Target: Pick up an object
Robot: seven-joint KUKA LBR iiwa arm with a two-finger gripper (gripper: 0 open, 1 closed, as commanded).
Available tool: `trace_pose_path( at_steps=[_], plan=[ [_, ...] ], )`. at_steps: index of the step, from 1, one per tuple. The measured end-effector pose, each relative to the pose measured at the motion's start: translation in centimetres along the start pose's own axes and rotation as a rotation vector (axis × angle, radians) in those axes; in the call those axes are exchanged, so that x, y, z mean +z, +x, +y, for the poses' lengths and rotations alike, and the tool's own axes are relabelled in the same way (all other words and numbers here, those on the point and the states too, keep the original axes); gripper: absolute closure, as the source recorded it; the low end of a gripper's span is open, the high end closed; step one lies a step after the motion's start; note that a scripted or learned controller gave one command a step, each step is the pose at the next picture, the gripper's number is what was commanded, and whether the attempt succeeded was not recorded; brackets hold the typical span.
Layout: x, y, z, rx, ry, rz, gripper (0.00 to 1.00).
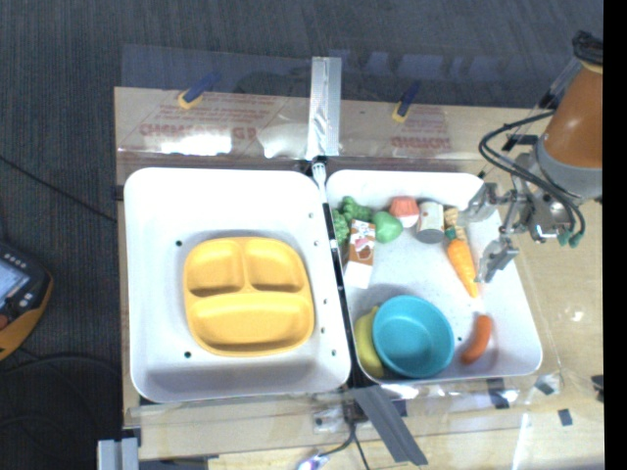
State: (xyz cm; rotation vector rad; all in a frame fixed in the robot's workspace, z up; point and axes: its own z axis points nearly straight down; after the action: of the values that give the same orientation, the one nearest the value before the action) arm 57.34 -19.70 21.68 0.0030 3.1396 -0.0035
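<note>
The right bin (509, 306) holds several toy foods. A carrot (461, 264) lies near the bin's right side, and a small orange sausage-like piece (476, 339) sits below it. A blue bowl (414, 335) rests at the bin's front over a yellow piece (363, 342). Along the back lie green vegetables (345, 215), a red and white carton (361, 242), a green piece (388, 227), a red-topped item (404, 207) and a grey can (429, 221). My gripper (492, 228) hangs open over the bin's right rim, just right of the carrot, with nothing between its fingers.
The left bin (157, 213) holds a yellow divided tray (249, 295). A metal divider (324, 116) stands behind the bins. Cables loop beside the arm's wrist (509, 150). A dark device (20, 287) lies on the floor at far left.
</note>
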Motion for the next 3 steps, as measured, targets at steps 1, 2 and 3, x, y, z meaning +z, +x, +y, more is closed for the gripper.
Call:
trace_pose_path(
  at_steps=[1,2,3],
  plan=[
    [12.28,1.88,-2.34,0.184,0.000,0.000,0.00],
    [11.34,1.75,-2.21,0.181,0.004,-0.002,1.00],
    [11.35,1.74,-2.16,0.180,0.003,-0.002,0.00]
  ],
)
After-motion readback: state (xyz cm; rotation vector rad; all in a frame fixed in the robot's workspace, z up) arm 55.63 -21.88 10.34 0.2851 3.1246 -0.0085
